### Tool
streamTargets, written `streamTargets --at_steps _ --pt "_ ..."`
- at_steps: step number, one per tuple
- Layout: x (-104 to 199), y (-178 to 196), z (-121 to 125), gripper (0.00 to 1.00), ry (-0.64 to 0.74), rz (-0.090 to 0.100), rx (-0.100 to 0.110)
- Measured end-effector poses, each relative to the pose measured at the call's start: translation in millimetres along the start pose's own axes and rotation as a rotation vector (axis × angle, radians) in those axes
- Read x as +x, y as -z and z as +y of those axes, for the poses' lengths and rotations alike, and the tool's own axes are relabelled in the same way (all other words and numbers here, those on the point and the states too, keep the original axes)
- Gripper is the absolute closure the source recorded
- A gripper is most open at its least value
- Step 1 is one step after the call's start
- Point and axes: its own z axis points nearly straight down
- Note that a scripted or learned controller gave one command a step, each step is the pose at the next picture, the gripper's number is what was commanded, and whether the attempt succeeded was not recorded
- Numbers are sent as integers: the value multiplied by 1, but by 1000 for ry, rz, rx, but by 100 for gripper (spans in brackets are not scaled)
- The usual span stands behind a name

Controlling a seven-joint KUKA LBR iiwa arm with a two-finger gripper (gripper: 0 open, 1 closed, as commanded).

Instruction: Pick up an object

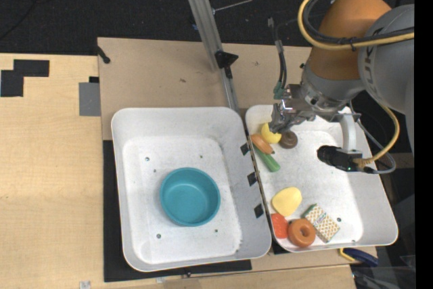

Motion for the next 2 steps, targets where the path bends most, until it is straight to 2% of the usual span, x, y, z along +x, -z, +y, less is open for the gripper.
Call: streamTargets --at_steps 2 --pt "108 14 10 100 -1 -1 -1"
